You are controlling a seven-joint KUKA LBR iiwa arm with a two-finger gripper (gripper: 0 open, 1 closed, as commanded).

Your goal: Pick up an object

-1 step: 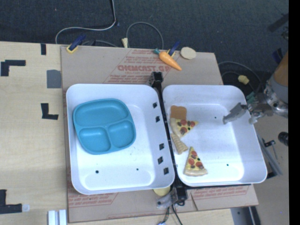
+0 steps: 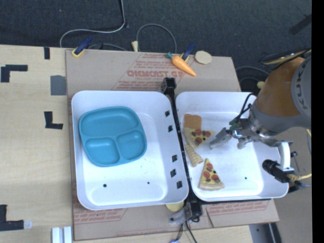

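In the right bin [image 2: 253, 189], several toy foods lie near the left wall. A brown toast piece [image 2: 192, 121] sits on top, with a pizza slice [image 2: 199, 135] just below it. A tan cone-shaped wedge [image 2: 194, 156] and a second pizza slice [image 2: 210, 176] lie nearer the front. My gripper [image 2: 228, 141] hangs over the bin's middle, just right of the upper pizza slice. It is open, with one dark finger [image 2: 216, 139] pointing toward that slice. Nothing sits between the fingers.
A blue divided plate [image 2: 112, 135] lies in the left bin [image 2: 152, 186]. A toy carrot [image 2: 183, 66] and a beige disc [image 2: 203, 57] rest on the cardboard behind the bins. A black divider clip [image 2: 169, 86] joins the bins. A cabled black fitting [image 2: 276, 169] sits on the arm at the right bin's rim.
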